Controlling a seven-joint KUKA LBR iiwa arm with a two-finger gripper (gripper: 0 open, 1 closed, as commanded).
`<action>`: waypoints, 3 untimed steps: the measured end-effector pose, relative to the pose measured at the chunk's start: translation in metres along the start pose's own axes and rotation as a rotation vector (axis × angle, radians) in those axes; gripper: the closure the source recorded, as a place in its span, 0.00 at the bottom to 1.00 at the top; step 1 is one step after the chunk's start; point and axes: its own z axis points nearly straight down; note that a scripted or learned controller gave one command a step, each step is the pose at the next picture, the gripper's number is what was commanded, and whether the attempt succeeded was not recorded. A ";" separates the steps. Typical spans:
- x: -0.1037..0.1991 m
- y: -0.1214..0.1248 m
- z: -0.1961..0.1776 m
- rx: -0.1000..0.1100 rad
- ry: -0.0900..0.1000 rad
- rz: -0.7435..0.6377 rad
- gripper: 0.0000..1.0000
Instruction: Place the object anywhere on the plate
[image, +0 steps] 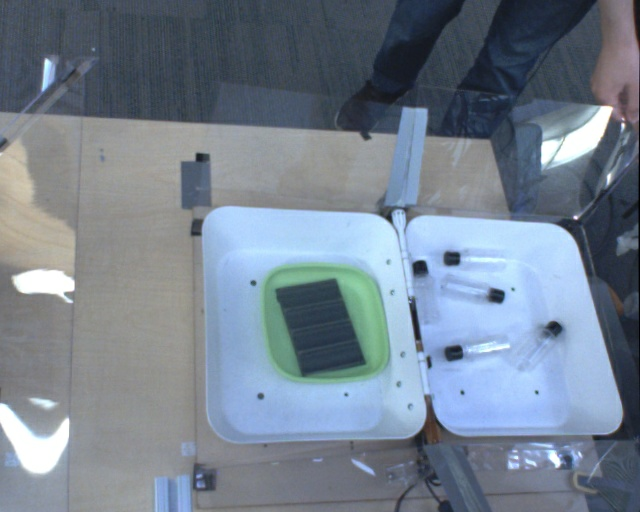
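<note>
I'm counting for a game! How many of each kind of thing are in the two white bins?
Clear vials with black caps: 5
Green plate: 1
Dark grey ribbed block: 1
Total: 7

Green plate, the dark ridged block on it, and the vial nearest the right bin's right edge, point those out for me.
green plate (375, 322): camera view, bare right rim.
dark ridged block (319, 327): camera view, middle of its top face.
vial (538, 344): camera view, clear body below the black cap.
</note>
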 end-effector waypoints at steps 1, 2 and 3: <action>-0.002 0.004 -0.046 -0.002 0.001 0.263 0.00; -0.002 0.004 -0.046 -0.002 0.001 0.389 0.00; -0.002 0.004 -0.046 -0.001 0.000 0.389 0.00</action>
